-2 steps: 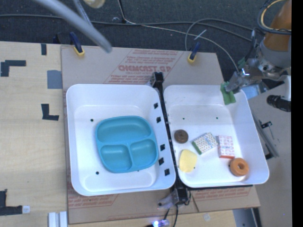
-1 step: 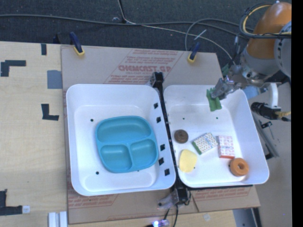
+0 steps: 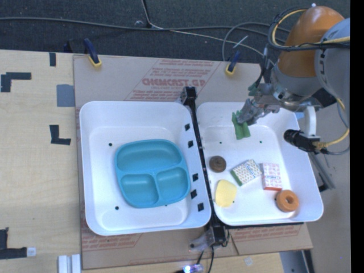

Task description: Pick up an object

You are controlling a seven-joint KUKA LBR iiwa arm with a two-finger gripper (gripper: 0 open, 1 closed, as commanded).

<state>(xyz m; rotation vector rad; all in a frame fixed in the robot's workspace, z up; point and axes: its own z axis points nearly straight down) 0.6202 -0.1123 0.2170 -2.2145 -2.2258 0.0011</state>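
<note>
**Gripper at the green piece in the right bin**

The arm (image 3: 310, 41) reached into the right bin (image 3: 301, 169), its gripper (image 3: 248, 116) meeting the top of a small green object (image 3: 242, 127) near the bin's far wall. Whether the tool was apart or together could not be told. The piece looked light, stiff and narrow; gripping across its thin sides seemed best. The cardboard (image 3: 170, 78) beneath carried red print, apparently "CHEMCAST GP". The packets' labels were unreadable.
</note>
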